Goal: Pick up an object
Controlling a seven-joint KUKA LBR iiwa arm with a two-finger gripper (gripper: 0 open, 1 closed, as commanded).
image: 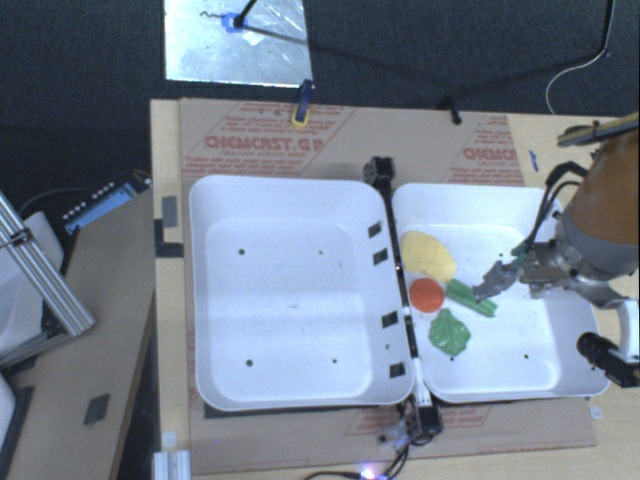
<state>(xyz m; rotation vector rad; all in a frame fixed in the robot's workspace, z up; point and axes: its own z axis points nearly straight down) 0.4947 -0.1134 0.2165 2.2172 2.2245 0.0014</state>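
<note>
Four objects sit in your right bin (520, 378), all bunched at its left side near the divider: one yellow piece (428, 254) at the top of the cluster, one orange-red ball (427, 294) just below it and touching or nearly so, one green stick (470, 299) lying at a slant just right of the ball, and one green leafy piece (450, 333) lowest in the group. Your left bin (290, 298) is the second of the two white bins, side by side on the bench. One arm comes in from the right, and its gripper (497, 277) hangs low over the right bin, with the tips just beside the upper right end of the green stick. You can't tell from this angle whether the tips touch the stick, and you can't tell how the claw stands, wide or narrow; nothing is visibly held between it. Outside the bins you have one yellow clip (300, 116) on the bench's far edge and one silvery sheet (237, 28) on the dark floor beyond it.
</note>
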